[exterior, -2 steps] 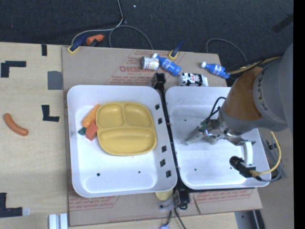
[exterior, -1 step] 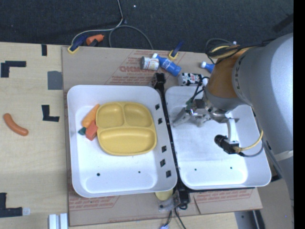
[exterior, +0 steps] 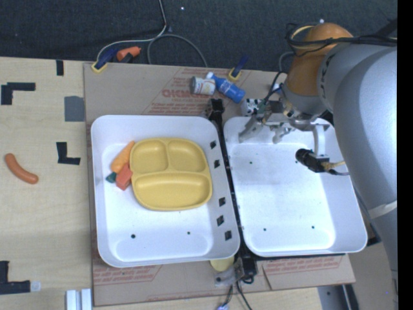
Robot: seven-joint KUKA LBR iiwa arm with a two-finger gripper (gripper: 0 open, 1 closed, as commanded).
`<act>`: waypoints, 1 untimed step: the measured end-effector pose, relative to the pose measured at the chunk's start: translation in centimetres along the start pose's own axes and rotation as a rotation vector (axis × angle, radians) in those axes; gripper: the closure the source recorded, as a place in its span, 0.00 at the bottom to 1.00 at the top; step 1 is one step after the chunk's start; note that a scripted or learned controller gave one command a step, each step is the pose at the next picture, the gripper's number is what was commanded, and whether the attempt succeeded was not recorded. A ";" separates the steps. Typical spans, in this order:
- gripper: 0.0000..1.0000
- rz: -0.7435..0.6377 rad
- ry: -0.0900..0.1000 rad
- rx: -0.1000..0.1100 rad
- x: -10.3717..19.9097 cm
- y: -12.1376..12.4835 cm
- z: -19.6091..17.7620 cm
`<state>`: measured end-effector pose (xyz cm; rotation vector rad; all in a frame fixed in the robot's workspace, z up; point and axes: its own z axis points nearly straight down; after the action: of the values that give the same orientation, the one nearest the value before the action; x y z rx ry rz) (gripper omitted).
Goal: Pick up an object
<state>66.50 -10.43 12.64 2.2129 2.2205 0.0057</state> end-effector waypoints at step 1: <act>0.00 0.002 -0.001 0.003 0.6 -3.9 4.1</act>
<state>62.63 -9.81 8.48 2.2160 2.2201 0.0015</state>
